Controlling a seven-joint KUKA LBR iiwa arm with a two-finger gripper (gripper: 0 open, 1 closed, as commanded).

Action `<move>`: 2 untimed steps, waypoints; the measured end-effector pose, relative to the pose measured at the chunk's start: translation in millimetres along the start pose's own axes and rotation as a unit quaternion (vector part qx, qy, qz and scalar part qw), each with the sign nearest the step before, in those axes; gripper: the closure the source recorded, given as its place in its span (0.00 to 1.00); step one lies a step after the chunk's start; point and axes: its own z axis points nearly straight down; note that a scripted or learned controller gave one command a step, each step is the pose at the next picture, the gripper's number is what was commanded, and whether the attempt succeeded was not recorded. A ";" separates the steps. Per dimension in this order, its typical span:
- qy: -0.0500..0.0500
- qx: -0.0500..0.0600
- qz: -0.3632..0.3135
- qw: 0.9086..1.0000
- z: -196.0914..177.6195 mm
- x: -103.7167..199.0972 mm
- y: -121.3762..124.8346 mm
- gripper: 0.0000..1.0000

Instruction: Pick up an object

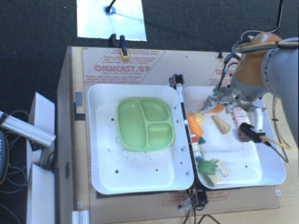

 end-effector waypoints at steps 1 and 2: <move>-0.001 0.013 0.004 1.000 26.9 -0.7 31.1 0.00; -0.003 0.012 0.003 1.000 15.1 -2.2 31.9 1.00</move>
